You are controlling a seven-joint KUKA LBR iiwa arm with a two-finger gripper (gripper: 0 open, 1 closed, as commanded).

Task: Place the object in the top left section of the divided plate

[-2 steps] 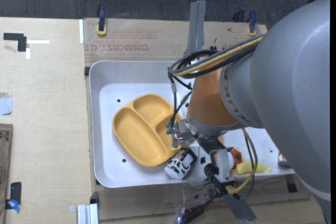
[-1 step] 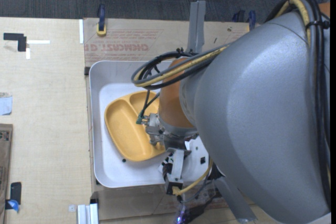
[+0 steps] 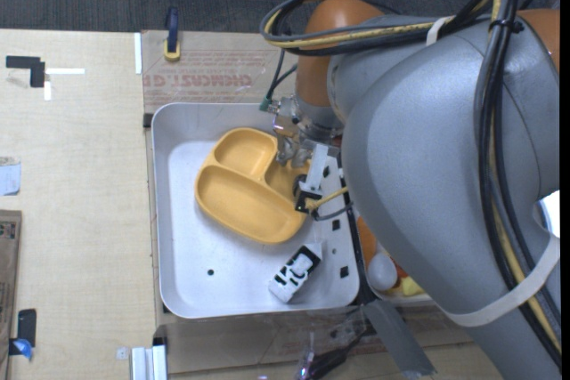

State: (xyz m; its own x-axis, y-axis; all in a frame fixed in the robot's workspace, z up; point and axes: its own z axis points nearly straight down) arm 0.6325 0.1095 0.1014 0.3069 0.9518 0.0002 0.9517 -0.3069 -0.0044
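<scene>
My claw sits over the right edge of the yellow divided plate, low in the white bin. Can't tell its state, and can't tell whether any object is there. A black-and-white object lies just below-right of the plate, on the bin floor.

Light wooden bench, white bin on it, cardboard sheet behind the bin
</scene>
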